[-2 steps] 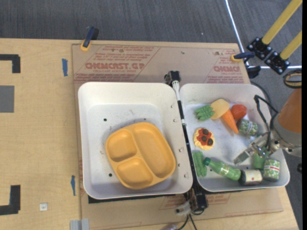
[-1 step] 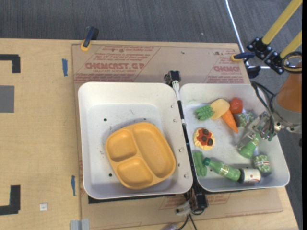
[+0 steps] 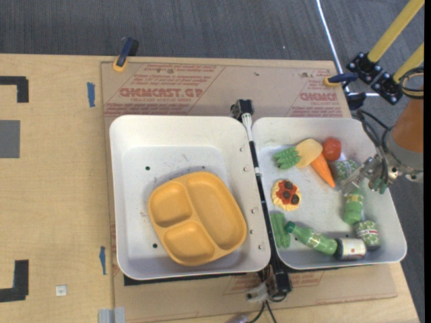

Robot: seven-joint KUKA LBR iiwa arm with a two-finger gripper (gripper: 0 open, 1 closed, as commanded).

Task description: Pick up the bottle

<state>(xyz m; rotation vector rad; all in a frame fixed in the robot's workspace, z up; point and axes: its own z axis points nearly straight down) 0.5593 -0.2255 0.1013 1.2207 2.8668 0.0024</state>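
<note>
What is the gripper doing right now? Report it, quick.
Gripper: low over the right bin, away from the bottle; open or closed cannot be told.

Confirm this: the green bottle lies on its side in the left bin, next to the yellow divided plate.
Wrong bin. The camera view shows the green bottle lying on its side in the right bin, near its front edge. The yellow divided plate sits alone in the left bin.

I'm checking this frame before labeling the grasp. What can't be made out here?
- End effector: small and blurred over the right bin; finger state unreadable.
- Arm: cut off by the right edge.
- Green bottle: label print too small to read.
- Green items under the end effector: overlapping, identity unclear.
</note>
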